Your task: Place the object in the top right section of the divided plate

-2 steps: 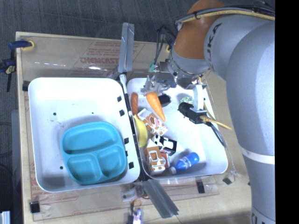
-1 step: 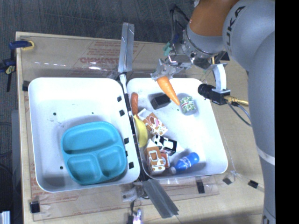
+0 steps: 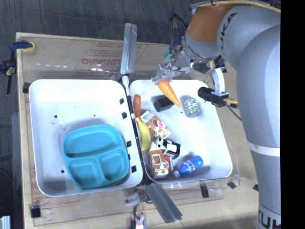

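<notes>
A blue divided plate (image 3: 95, 157) lies in the left bin, with one long section at its far side and two smaller ones near the front. Over the far part of the right bin my gripper (image 3: 164, 78) is shut on the thick end of an orange carrot (image 3: 170, 93). The carrot hangs from the fingers with its tip pointing down and right, above a black block (image 3: 162, 104). The gripper is to the right of the divider between the bins, well away from the plate.
The right bin (image 3: 214, 142) holds a reddish sausage (image 3: 137, 104), a green can (image 3: 191, 106), a yellow banana (image 3: 143, 133), a patterned carton (image 3: 158, 126), an orange box (image 3: 160, 163) and a blue bottle (image 3: 189, 165). The left bin (image 3: 62, 99) has bare floor around the plate.
</notes>
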You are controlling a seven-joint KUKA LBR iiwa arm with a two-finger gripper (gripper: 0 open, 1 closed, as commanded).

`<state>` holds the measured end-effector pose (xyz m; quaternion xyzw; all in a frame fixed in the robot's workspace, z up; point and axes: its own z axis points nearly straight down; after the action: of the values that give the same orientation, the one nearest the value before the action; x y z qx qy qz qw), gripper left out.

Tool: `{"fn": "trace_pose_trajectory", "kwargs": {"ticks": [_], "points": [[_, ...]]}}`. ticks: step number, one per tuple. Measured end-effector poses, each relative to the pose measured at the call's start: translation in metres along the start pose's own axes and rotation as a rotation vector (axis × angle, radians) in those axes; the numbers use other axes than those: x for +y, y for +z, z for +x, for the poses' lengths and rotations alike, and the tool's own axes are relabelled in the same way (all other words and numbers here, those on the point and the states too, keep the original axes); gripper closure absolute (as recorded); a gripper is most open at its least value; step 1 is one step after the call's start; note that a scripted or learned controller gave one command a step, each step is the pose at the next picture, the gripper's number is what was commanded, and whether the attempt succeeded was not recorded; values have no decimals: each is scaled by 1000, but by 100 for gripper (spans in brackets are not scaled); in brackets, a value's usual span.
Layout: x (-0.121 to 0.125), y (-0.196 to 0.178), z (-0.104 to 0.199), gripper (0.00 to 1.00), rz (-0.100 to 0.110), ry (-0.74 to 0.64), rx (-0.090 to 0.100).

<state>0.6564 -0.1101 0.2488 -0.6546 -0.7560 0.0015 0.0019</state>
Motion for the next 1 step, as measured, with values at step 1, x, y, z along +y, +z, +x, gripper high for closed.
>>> {"fn": "trace_pose_trajectory", "kwargs": {"ticks": [1], "points": [[10, 30, 64, 100, -1, -98, 0]]}}
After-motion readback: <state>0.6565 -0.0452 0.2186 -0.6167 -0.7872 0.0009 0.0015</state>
